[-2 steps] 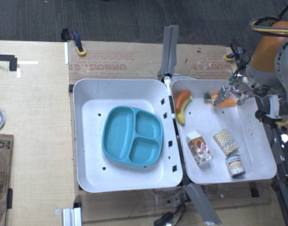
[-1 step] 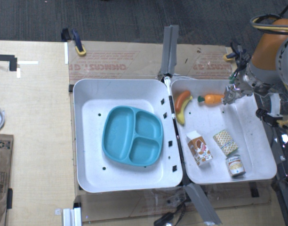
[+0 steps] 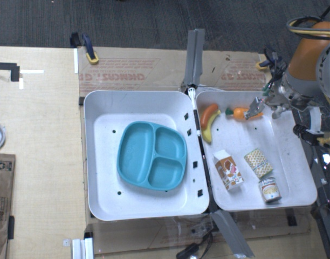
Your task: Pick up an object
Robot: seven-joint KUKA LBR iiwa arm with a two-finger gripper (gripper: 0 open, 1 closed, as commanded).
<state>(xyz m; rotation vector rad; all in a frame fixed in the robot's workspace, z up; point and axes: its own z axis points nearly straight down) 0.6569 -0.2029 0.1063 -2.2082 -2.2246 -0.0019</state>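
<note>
My gripper (image 3: 256, 109) hangs low at the back of the right bin (image 3: 294, 161), with the grey and orange arm reaching in from the right. Its tip is right at a small orange toy with a green end (image 3: 238, 113), which lies on the bin floor just to its left. I cannot tell whether it touches the toy. A curved orange and yellow toy fruit (image 3: 208, 121) rests against the bin's left wall. Nearer the front lie a small brown and white carton (image 3: 228, 170), a patterned packet (image 3: 259, 162) and a small can (image 3: 269, 189).
The left bin (image 3: 100, 144) holds a blue divided plate (image 3: 152, 155). A grey post (image 3: 195, 55) stands behind the wall between the two bins. Clamps and cables sit at the back right corner (image 3: 270, 61).
</note>
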